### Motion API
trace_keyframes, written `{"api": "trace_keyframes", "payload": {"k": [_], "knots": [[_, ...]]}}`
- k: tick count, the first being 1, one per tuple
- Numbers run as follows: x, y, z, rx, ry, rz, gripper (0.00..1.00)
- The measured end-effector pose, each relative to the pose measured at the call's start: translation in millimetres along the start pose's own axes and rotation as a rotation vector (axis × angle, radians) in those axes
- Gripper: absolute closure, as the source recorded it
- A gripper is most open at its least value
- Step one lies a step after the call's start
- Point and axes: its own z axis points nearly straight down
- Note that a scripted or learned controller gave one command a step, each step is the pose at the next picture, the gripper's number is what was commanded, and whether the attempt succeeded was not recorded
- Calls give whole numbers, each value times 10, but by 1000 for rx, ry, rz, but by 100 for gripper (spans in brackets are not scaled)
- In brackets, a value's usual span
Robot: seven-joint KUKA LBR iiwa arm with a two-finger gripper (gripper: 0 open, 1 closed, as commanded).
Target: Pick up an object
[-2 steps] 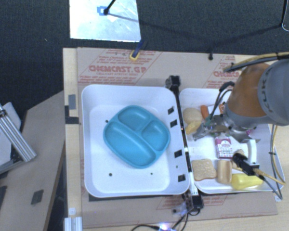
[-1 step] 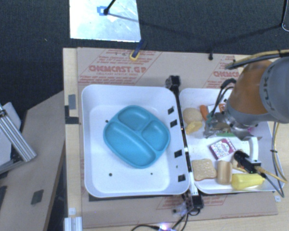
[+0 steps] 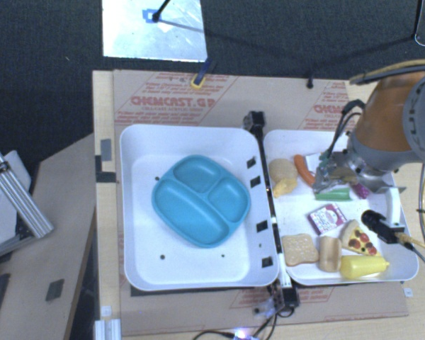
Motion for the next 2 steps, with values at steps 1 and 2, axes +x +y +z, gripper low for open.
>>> {"api": "trace_keyframes", "payload": {"k": [1, 2], "knots": [[-27, 78, -457, 0, 0, -4, 100], [-27, 92, -719, 2, 1, -5, 100]]}}
